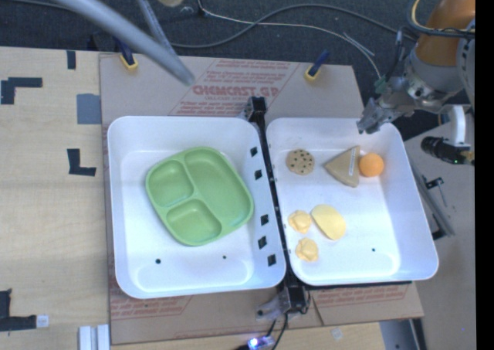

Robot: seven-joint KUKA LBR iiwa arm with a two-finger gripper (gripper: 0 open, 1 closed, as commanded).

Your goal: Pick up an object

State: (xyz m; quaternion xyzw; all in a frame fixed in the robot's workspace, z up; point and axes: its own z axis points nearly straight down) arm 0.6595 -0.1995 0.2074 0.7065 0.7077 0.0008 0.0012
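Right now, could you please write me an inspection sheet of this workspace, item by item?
Surface: cardboard sheet on a wooden bench, bearing a left bin and a right bin side by side.
Job's things: in the right bin, a cookie, a tan wedge touching an orange ball, and three pale yellow pieces.
Clutter: green divided tray in the left bin.
Grippers: gripper at the right bin's far corner, above the rim; nothing seen held.
Cables: thin cables across the dark floor behind the bench.
Surroundings: yellow clamps on the cardboard's far edge.
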